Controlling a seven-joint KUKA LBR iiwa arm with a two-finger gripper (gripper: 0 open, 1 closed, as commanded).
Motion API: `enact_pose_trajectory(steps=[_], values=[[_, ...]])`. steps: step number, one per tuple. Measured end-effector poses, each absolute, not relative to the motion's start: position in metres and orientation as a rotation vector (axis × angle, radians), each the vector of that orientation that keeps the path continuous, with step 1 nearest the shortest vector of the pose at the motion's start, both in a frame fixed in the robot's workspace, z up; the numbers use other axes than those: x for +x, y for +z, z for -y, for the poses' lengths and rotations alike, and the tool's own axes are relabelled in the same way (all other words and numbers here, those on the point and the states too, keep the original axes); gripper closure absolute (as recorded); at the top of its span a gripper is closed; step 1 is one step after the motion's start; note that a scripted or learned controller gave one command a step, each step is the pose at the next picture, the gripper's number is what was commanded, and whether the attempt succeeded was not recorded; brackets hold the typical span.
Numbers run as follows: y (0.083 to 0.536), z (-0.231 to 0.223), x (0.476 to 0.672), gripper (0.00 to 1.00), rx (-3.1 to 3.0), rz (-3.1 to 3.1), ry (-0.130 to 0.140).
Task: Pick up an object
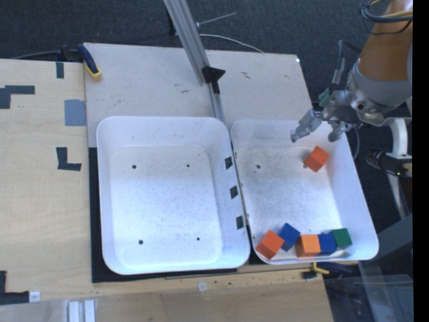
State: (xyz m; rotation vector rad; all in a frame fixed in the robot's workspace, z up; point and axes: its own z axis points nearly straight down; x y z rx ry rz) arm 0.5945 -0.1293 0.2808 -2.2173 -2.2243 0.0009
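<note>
An orange cube [316, 158] lies alone in the far part of the right bin [355, 186], just below and between the spread fingers [301, 130] of the gripper [316, 131], untouched. Five more blocks crowd the near rim: orange [270, 243], blue [289, 235], orange [308, 245], blue [326, 243], green [341, 237].

My bench [40, 180] is pale wood, with a lighter board [154, 86] laid on it toward twelve o'clock. Dark carpet-like floor [80, 9] lies beyond its far edge. A grey metal rail [191, 35] slants in from twelve o'clock. At nine o'clock I see dark tape marks [65, 158] and a grey patch [75, 113]; a yellow-and-blue clamp [89, 62] grips the edge at eleven.
</note>
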Motion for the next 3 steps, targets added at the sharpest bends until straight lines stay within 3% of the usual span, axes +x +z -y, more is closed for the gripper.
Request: enact_pose_trajectory(steps=[1,2,3], values=[[0.273,0.123,0.579,0.0,-2.219,2.222,0.004],[0.282,0.179,0.566,0.0,-2.226,2.219,0.004],[0.305,0.13,0.548,0.0,-2.215,2.228,-0.002]])
